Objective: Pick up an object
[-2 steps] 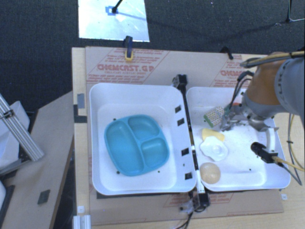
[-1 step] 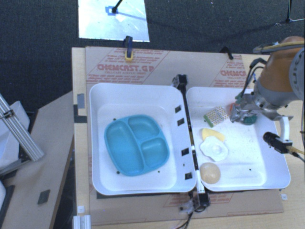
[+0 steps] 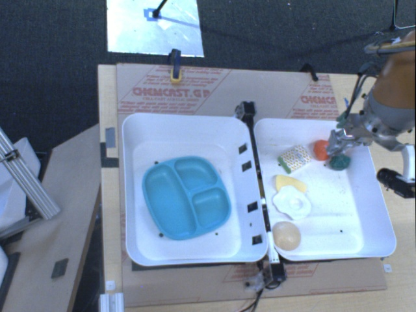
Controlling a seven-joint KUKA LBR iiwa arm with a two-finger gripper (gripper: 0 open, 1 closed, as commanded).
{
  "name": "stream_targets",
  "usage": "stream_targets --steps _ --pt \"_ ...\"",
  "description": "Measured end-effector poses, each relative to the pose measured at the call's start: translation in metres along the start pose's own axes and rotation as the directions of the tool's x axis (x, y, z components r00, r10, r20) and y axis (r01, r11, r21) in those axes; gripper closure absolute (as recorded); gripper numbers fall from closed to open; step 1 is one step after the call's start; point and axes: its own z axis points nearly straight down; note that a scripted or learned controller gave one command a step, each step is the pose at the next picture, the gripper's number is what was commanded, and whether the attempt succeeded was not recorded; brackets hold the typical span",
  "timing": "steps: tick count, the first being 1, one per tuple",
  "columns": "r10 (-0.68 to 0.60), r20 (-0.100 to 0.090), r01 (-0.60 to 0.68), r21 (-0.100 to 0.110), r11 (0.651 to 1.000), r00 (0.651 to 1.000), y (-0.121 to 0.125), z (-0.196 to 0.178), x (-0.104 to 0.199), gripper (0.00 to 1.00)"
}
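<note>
The right bin (image 3: 377,236) holds an orange ball (image 3: 320,149), a dark green object (image 3: 338,162), a speckled green-and-white block (image 3: 294,158), a yellow wedge (image 3: 290,184), a fried egg toy (image 3: 292,204) and a tan round bun (image 3: 286,235). My gripper (image 3: 339,145) is low at the bin's far right, directly over the orange ball and the green object. Its fingers sit against them.
The left bin (image 3: 133,132) contains a blue divided plate (image 3: 186,197). A black clip strip (image 3: 255,181) runs between the bins. A yellow-and-black clamp (image 3: 175,67) stands at the bench's far edge. An aluminium frame (image 3: 23,181) lies at the left.
</note>
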Motion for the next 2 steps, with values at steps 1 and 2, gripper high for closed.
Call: stream_targets --steps 1,2 --pt "-0.001 -0.001 0.001 0.002 1.0 1.0 0.002 -0.041 0.0 1.0" --pt "-0.005 -0.003 0.005 0.008 1.0 1.0 -0.015 -0.036 0.043 1.0"
